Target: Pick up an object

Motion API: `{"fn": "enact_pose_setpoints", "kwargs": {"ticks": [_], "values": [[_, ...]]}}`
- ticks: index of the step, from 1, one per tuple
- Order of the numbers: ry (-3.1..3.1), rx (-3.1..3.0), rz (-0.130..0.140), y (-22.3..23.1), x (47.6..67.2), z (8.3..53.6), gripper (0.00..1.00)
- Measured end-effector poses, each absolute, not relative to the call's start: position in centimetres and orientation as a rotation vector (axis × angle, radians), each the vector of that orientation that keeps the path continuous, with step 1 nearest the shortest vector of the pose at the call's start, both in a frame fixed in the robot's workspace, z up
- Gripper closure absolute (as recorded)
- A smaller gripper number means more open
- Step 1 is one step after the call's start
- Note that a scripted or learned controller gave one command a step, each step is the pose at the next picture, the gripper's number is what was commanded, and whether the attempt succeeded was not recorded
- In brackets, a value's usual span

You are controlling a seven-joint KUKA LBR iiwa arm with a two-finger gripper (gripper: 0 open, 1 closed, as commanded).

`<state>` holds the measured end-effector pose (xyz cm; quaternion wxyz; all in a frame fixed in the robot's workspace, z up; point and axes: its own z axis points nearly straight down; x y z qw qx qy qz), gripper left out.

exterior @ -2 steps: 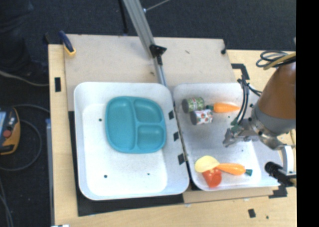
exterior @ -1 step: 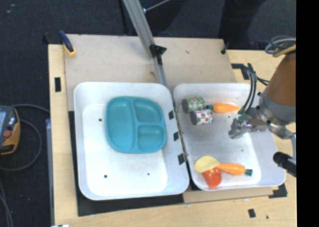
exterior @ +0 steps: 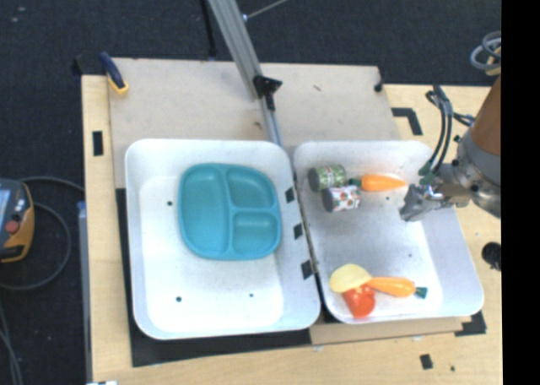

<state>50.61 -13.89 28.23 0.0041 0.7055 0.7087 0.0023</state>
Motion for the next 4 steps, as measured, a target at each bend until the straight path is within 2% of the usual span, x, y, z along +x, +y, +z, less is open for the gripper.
{"fn": "enact_pose_setpoints", "kwargs": {"ticks": [1,3,4], "values": [[2.227,2.213,0.002,-8.5,51.2,26.6,1.0],[2.229,2.213,0.001,1.5,54.1,25.5,1.0],[2.231,2.212,0.003,6.8,54.6,25.8,1.0]]}}
